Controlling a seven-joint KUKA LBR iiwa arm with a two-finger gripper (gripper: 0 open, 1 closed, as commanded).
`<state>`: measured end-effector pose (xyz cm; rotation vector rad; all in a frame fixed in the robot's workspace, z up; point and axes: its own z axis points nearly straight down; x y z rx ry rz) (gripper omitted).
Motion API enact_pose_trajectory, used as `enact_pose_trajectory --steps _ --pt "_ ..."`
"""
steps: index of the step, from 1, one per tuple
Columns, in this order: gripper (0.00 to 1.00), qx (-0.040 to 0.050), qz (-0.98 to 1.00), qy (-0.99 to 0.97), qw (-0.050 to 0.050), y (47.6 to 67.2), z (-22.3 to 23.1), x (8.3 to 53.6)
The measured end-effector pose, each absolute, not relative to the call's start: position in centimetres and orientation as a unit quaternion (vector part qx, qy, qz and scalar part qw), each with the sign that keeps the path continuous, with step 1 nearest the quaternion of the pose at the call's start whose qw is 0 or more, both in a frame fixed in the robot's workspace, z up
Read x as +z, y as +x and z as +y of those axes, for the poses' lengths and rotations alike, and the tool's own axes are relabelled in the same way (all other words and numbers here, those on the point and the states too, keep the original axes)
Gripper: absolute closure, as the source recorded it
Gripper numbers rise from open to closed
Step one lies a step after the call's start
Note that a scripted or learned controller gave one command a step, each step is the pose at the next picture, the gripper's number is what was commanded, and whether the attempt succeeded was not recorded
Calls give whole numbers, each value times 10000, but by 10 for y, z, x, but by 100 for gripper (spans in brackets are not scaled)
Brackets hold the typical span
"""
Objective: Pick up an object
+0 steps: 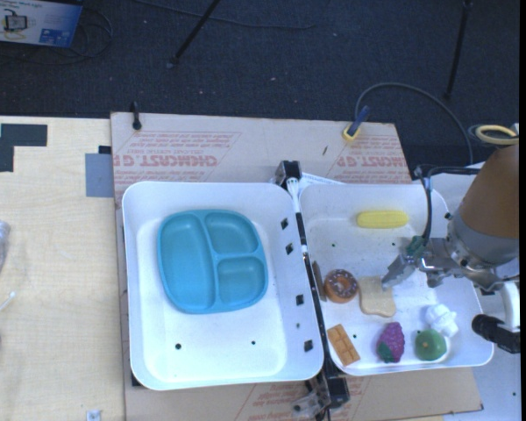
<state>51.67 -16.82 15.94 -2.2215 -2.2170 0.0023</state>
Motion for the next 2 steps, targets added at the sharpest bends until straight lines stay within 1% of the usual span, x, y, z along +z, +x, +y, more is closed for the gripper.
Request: enact_pose_trajectory --steps 1,2 --pt "0 -1 -7066 -7076 15 476 -148 90" --pt "0 3 -7070 -7072 1 567 -202 176"
